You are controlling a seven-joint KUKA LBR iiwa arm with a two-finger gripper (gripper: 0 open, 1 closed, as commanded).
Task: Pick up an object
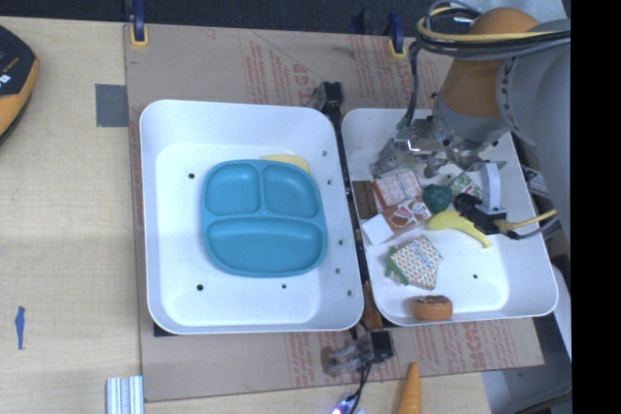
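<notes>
My gripper [425, 156] hangs low over the back of the right bin [524, 291], below the orange wrist band. Just in front of it lie a red-brown snack packet [399, 196] and a dark green item [440, 199]. A yellow banana [462, 227] lies to the right of them. Nearer the front are a patterned pouch [415, 263] and a brown bun [433, 307]. I see nothing held in the gripper.
The left bin [175, 305] holds a blue divided plate [264, 216] with a yellow item [286, 161] peeking out behind it. An orange carrot [409, 393] lies off the bench front. A yellow-black device [12, 78] sits at far left. Blue clamps [137, 17] grip the back edge.
</notes>
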